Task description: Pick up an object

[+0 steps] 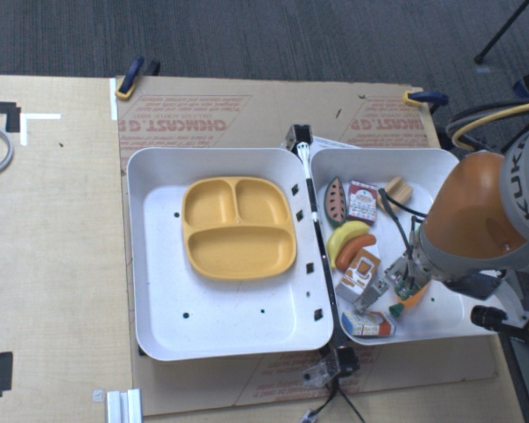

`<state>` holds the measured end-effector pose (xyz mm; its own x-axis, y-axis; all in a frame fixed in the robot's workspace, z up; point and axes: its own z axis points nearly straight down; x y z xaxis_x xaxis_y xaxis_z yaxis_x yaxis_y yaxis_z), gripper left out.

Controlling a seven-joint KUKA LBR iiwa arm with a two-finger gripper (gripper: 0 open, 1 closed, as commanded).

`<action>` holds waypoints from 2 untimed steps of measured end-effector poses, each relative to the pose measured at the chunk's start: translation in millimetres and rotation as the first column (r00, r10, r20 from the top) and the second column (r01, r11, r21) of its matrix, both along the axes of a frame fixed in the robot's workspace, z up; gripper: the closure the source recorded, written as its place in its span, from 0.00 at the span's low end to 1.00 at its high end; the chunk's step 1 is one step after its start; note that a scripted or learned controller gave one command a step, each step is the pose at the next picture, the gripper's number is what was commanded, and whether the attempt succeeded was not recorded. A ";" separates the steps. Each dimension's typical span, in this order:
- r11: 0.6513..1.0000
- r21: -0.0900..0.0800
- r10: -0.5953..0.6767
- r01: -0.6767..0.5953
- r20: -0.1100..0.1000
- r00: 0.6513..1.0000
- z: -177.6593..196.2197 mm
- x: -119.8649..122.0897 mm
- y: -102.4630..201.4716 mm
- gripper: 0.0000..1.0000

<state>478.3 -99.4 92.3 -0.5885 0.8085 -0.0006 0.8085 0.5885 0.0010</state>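
The right bin (450, 161) holds several toy foods. At its far side lie a watermelon slice (334, 200), a red and white box (362, 203) and a tan bread piece (397, 189). A yellow banana (347, 236) and an orange sausage (354, 252) sit mid-bin, with a small orange and white carton (357, 274) just below them. My gripper (386, 287) is low in the bin, between the carton and an orange carrot (413, 296). A small colourful packet (367, 325) lies by the near wall. I see nothing lifted clear of the bin floor.
The left bin (150, 263) bears a yellow divided plate (239, 228). The arm's orange band (472, 205) hangs over the right bin's right half and hides that part. Cardboard lies under both bins, with clamps at its far corners.
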 end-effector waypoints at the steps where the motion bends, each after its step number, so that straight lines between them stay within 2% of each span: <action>1: 1.000 0.000 0.000 0.000 0.000 1.000 0.0 0.0 0.0 0.00; 2: 1.000 0.000 0.001 -0.001 0.000 1.000 0.0 0.0 0.0 0.00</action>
<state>478.2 -99.4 92.2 -0.5890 0.8081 -0.0007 0.8081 0.5890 0.0010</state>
